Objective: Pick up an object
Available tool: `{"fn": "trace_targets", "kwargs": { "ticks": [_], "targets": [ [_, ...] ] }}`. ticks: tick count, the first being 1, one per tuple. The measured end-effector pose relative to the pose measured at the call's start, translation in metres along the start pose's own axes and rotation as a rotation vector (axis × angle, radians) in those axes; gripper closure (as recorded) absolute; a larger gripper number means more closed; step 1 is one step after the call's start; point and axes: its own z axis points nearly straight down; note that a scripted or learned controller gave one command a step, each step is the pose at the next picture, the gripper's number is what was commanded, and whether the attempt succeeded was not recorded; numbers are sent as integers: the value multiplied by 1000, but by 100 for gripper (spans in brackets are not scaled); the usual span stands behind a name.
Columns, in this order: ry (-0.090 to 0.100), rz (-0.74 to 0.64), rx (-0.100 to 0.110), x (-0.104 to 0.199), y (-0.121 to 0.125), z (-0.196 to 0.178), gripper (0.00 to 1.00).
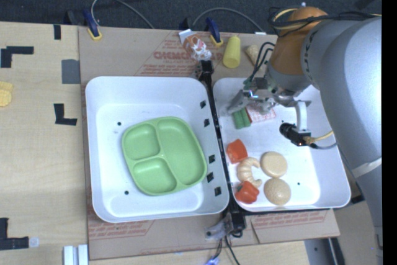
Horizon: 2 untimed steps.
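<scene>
Cardboard sheeting is covering the bench (124, 59) you are looking down on, with dark floor and loose cables running across the top of the frame. Your gripper (247, 100) is hanging low over the upper left corner of the right bin (329, 195), and the grey arm (347, 71) with its orange band (291, 53) is reaching in from the right edge. You cannot tell how the gripper is set, because the wrist is covering it. Just beneath it a green block (240, 118) is lying, touching a flat red-and-white packet (262, 113). Further down the same bin, an orange block (236, 150) is sitting near the dividing wall, a pale curved piece (248, 168) is lying below it, and a red block (247, 193) is resting at the lower edge. Two tan round rolls (273, 164) are sitting to the right of these, one above the other. Across in the left bin (102, 133), a green divided plate (164, 154) is lying flat. Above both bins, a yellow bottle (231, 51) and a small printed packet (194, 43) are lying on the cardboard.
</scene>
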Motion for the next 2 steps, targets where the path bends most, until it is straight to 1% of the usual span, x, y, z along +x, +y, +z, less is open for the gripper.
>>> {"fn": "trace_targets", "kwargs": {
  "ticks": [1, 2],
  "targets": [
    [1, -2, -4, 0, 1, -11, 100],
    [6, -2, 8, 56, -56, -94, 100]
  ]
}}
